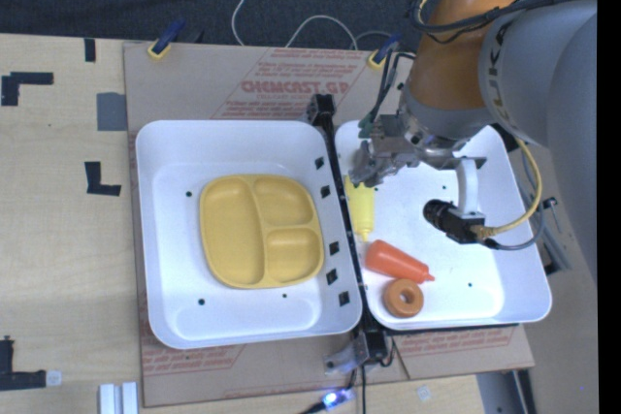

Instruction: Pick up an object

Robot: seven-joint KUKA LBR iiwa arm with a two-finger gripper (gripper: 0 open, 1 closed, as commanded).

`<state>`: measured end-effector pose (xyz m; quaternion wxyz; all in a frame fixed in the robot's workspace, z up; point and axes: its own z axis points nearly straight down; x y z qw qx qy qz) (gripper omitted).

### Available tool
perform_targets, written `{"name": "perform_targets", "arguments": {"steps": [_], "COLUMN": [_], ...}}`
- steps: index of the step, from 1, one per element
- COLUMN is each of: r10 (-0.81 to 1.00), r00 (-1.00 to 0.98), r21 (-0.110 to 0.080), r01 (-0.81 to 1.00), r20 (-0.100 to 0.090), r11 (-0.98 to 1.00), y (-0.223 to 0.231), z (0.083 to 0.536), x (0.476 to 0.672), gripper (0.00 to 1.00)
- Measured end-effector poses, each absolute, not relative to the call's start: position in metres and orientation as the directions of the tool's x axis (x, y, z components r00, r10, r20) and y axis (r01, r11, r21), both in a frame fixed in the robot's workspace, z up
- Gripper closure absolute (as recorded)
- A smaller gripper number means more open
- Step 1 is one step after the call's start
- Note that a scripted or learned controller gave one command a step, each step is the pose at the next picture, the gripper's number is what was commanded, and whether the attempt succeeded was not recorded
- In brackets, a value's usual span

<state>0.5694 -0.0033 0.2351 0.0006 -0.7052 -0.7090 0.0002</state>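
Camera view, bench seen from above at a slant.

Left shallow white plastic bin (155,208): holds one yellow divided plastic tray with three compartments (260,230), lying flat near the bin's middle.

Right shallow white plastic bin (509,286): holds three small items along its left side. A pale yellow elongated plastic piece (362,212) lies against the left wall. An orange carrot-shaped toy (396,261) lies just below it, pointing right. A brown ring-shaped toy doughnut (403,298) sits just below the carrot, near the front edge.

Grey arm with orange band (461,44): reaches in from the right over the right bin. Its tool (374,162) hangs low at the bin's upper left, directly above the top end of the yellow piece; contact cannot be judged. Tool opening: cannot tell.

Brown cardboard sheet (281,87): lies under both bins.
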Motion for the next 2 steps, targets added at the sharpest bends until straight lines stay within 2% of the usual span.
{"name": "perform_targets", "arguments": {"steps": [1,2], "r10": [1.000,1.000], "r00": [-0.005,-0.006], "r21": [-0.004,-0.002], "r01": [1.000,1.000], "r20": [0.000,0.000], "r11": [0.005,0.006], "y": [0.051,0.102], "z": [0.222,0.216], "x": [0.567,0.580], "gripper": [1.00,1.00]}}
